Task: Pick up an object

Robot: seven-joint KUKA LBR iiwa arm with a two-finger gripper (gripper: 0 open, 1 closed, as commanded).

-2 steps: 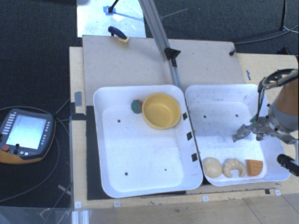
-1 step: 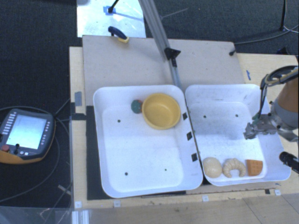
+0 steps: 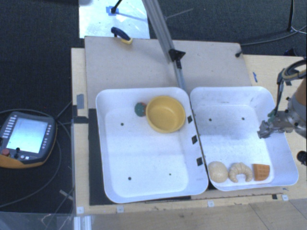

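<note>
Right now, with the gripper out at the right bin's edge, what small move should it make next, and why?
Probably swing the gripper toward the camera over the right bin. It sits at that bin's right rim, while the orange block, the croissant-shaped piece and the pale egg-shaped piece line the near wall.

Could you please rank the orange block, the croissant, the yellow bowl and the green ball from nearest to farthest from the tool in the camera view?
From the tool:
1. Orange block, right bin's front corner.
2. Croissant, left of the block.
3. Yellow bowl, left bin, back.
4. Green ball, behind the bowl's left side.
</note>
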